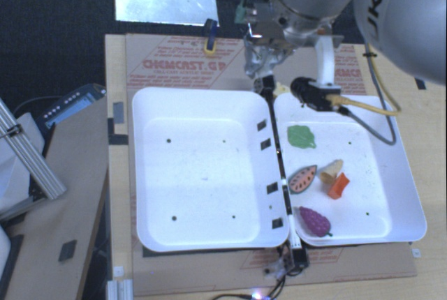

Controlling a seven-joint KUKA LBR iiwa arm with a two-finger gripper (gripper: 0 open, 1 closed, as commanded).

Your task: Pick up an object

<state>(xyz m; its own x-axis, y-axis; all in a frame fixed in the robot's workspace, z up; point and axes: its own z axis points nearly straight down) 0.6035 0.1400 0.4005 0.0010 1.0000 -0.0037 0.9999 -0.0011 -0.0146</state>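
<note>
The right bin [391, 173] holds a flat green piece [301, 136], a watermelon slice [303, 178], a tan wedge [332, 168], an orange-red piece [339, 185] and a purple grape bunch [315, 221]. My gripper [264, 75] hangs at the far edge of the bins, above the divider between them, well behind the green piece. Nothing shows between its fingers from this angle.
The left bin [202, 166] lies to the left of the divider [276, 166]. A black fitting with a yellow cable [363, 109] reaches over the right bin's far edge. Cardboard [174, 65] sits under both bins, with a yellow and blue clamp [210, 37] behind.
</note>
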